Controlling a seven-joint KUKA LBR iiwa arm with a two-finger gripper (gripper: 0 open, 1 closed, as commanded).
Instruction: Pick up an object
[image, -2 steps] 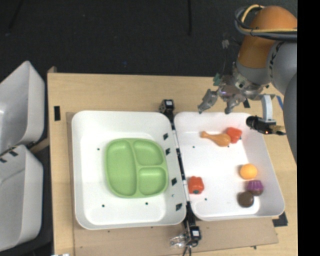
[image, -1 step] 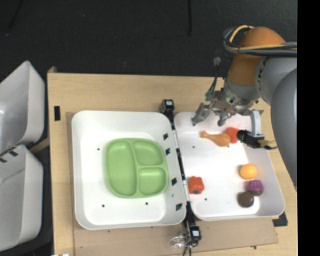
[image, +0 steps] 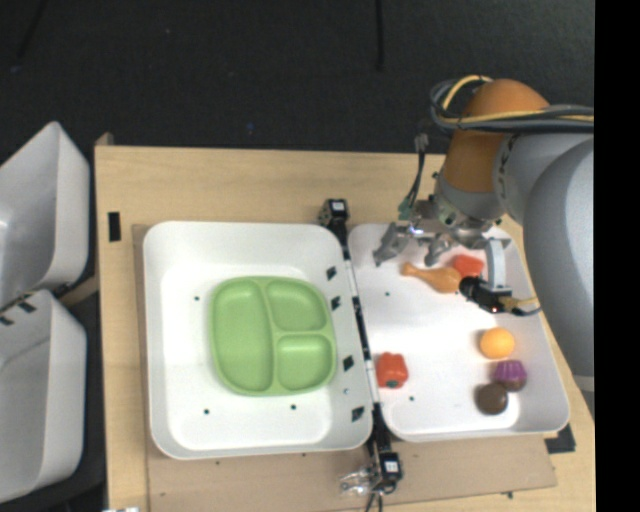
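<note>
**A:** Where does the pincer (image: 408, 248) sit?

**B:** Low over the far end of the right bin (image: 430, 330), close to the wall it shares with the left bin (image: 180, 260). From this slant I cannot tell whether it is open or closed. I see nothing gripped in it.

**A:** Which object would it take?

**B:** My guess is the tan piece (image: 430, 274), since that lies nearest, just beside the pincer on the near side. It is a small, elongated toy, thicker at one end, lying flat and at an angle on the white floor. It looks smooth and rounded, like moulded plastic.

**A:** So what could go wrong?

**B:** First, the pincer seems offset from it, more toward the bin wall. If it closes where it is, I expect it to catch nothing. Second, a red piece (image: 468, 266) lies touching or nearly touching the tan one's thick end. A descent there could nudge both, or pinch the red one instead. Third, a rounded, tapering shape tends to squirt out if it is squeezed off-centre.

**A:** Is the wall a worry?

**B:** Somewhat. A drift further left could clip the rim.

**A:** And the rest?

**B:** They are well apart from all this. A red pepper (image: 391, 370) sits by the shared wall. An orange ball (image: 496, 343), a purple piece (image: 510, 374) and a brown piece (image: 490, 398) sit at the near right. A green plate (image: 270, 335) lies in the left bin. All of it rests on the pale wooden surface (image: 120, 180).
</note>
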